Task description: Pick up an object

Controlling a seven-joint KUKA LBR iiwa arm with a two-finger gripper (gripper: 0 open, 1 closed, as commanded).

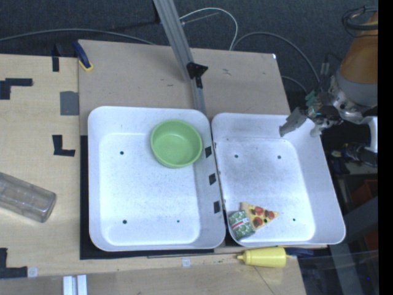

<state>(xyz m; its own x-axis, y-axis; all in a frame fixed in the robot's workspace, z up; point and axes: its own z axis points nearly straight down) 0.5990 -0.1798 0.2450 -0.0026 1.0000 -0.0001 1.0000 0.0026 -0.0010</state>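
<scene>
A green bowl sits in the left bin, near its back right corner. A pizza slice toy and a small green packet lie together at the front left of the right bin. A yellow mustard bottle lies on the bench just in front of the right bin. My gripper hangs over the right bin's back right corner, far from the pizza slice and packet. Nothing is visible between its fingers.
A grey pole slants from the top of the view down to the bins' shared back edge. A clear plastic cup lies on the bench at far left. Cables run behind the bench.
</scene>
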